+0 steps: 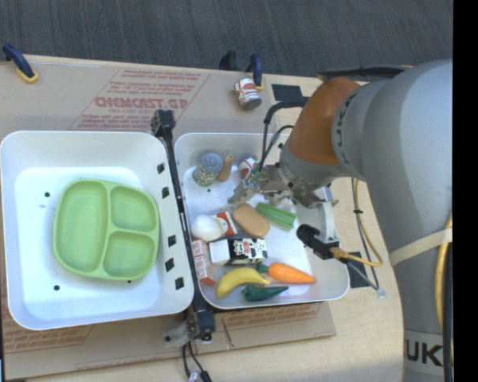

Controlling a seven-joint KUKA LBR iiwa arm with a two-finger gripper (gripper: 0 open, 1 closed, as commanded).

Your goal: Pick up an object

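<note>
Two white bins on table [48, 94]: left bin [16, 213] with one green divided plate [105, 229]; right bin [331, 285] with about a dozen toy foods, including one banana [240, 279], one carrot [291, 274], one egg [207, 228]. Jaws [259, 183] over right bin's far half; state cannot be told. "CHEMCAST GP" printed on table sheet.

One fixed camera looks down on me from above the surface [143, 94], tilted at a slant, set back enough to take in both white bins: the left bin [16, 237] and the right bin [334, 289]. My arm [382, 142] enters from the right and, being probably nearer the lens, looms large.
</note>
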